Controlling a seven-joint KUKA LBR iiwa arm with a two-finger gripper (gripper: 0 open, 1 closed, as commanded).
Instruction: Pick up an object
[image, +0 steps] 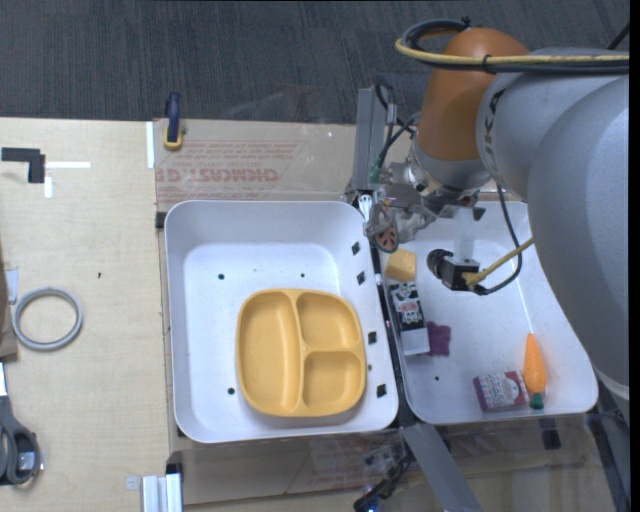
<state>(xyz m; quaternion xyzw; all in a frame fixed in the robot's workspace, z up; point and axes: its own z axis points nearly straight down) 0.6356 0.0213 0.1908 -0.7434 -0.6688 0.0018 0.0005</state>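
My gripper (384, 228) hangs over the far left corner of the right bin (560, 330), close to the wall between the two bins. Directly in front of it lies a small yellow block (401, 265), which looks separate from the gripper. Nearer the front along the bin's left wall are a black-and-white box (406, 305) and a purple piece (438, 340). A pink packet (500, 390) and an orange carrot (535, 363) sit by the front right corner. The wrist hides the bin floor under the gripper.
The left bin (200, 300) holds a yellow divided plate (300, 352). A cable loops from the wrist over the right bin's middle (470, 275). A grey ring (45, 318) lies on the wooden bench at left.
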